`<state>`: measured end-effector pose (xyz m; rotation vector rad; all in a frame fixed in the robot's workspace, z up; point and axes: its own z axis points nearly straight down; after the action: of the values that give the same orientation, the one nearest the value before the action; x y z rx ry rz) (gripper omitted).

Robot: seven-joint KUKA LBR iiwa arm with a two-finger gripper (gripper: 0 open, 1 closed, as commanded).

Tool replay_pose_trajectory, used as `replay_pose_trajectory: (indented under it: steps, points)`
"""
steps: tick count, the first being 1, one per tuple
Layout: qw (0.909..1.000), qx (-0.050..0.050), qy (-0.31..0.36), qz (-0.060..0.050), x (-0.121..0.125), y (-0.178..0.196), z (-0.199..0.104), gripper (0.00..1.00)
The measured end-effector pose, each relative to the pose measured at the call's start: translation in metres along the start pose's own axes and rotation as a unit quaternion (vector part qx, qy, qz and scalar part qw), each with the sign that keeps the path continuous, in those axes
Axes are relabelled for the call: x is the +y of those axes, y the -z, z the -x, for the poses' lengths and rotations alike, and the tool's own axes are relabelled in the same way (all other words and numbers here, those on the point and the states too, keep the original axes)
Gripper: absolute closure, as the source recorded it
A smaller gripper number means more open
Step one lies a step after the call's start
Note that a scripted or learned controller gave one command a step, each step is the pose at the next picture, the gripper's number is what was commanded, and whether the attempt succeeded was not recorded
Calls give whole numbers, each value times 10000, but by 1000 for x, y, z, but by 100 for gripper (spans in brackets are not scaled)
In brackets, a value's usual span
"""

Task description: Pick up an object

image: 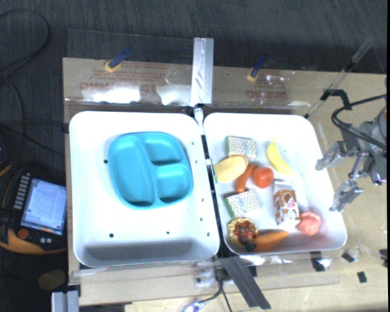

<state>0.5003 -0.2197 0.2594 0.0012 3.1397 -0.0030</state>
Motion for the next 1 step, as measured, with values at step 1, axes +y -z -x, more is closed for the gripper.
replay_pose_trajectory:
  steps: [1]
  points:
    - [9809, 3, -1947, -7, 25, -149, 63, 0]
